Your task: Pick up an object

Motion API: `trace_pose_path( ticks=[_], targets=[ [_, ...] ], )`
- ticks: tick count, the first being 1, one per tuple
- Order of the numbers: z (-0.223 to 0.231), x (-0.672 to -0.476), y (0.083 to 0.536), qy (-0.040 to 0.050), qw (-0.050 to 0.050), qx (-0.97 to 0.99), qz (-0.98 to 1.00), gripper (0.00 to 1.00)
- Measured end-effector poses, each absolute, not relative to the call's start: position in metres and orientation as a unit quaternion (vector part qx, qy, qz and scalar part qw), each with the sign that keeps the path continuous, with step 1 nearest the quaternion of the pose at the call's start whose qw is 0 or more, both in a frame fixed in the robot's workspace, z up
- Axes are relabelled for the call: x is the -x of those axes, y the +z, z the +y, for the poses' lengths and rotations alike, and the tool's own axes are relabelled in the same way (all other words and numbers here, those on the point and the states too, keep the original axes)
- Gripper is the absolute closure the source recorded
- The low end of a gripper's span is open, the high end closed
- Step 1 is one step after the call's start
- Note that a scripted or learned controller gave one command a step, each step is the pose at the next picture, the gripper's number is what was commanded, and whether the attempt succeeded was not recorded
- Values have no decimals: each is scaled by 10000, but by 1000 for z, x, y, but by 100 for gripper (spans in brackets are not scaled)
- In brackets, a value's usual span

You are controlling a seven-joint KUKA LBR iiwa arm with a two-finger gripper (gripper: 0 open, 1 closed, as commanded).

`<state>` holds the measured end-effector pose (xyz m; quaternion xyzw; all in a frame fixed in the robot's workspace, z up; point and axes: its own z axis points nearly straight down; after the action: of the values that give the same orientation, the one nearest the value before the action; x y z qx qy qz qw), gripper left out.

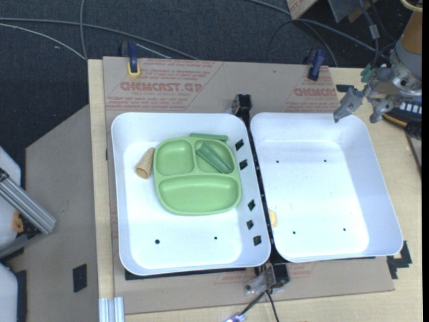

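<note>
End effector [359, 104] — fingers spread, gripping nothing — hovers at the right bin's [375, 180] far corner; green plate [198, 193] lies well left.

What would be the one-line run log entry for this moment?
gripper: open, holding nothing, above far right corner of right bin | green divided plate, ice cream cone: in left bin | pick: not yet done

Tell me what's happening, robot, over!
Gripper open, above right bin's far corner, holding nothing. Green plate and cone wait in left bin. Nothing blocking.
</note>
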<state>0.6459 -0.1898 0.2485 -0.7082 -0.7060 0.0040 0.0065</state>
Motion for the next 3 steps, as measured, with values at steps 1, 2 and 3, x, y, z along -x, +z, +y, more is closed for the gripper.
trace_pose_path(
  ticks=[1,2,3],
  targets=[
    [-189,-648,258,0,3,7070,-7072,0],
    [-183,-651,196,16,34,7065,-7077,0],
    [-189,-657,146,14,26,7069,-7073,0]
  ],
)
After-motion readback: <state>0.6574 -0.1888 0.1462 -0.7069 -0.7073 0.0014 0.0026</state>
